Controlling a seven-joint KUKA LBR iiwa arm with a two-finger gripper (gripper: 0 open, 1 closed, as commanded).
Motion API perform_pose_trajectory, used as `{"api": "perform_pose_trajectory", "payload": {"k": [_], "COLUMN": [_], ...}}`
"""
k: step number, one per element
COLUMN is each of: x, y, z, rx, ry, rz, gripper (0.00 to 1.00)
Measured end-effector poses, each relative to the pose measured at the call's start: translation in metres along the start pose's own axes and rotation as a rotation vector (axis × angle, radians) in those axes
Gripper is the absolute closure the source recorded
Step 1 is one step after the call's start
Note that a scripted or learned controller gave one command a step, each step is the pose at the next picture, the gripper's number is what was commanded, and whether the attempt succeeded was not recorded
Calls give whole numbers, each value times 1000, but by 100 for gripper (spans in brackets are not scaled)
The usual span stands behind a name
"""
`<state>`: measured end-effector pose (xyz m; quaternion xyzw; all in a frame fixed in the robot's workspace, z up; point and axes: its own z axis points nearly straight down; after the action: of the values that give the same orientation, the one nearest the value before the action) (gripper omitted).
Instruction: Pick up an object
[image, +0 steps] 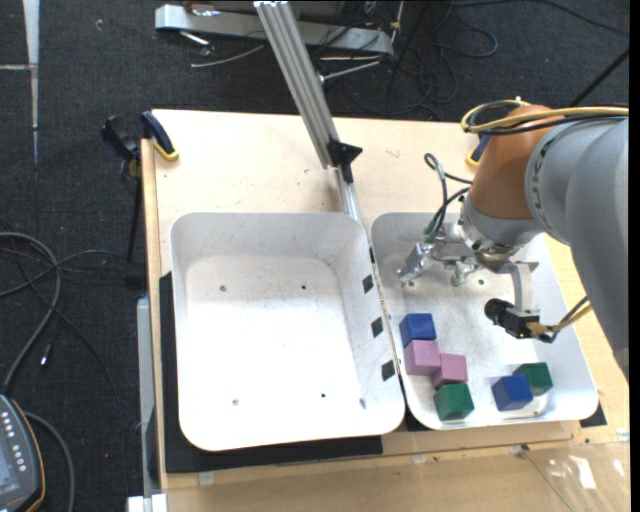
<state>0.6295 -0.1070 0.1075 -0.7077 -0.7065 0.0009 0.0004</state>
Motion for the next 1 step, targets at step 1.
{"api": "perform_pose_trajectory", "payload": {"k": [1], "x": [-53], "y": [44], "z": [-87], "rx": [-14], "ry": [-5], "rz": [1], "gripper": [0]}}
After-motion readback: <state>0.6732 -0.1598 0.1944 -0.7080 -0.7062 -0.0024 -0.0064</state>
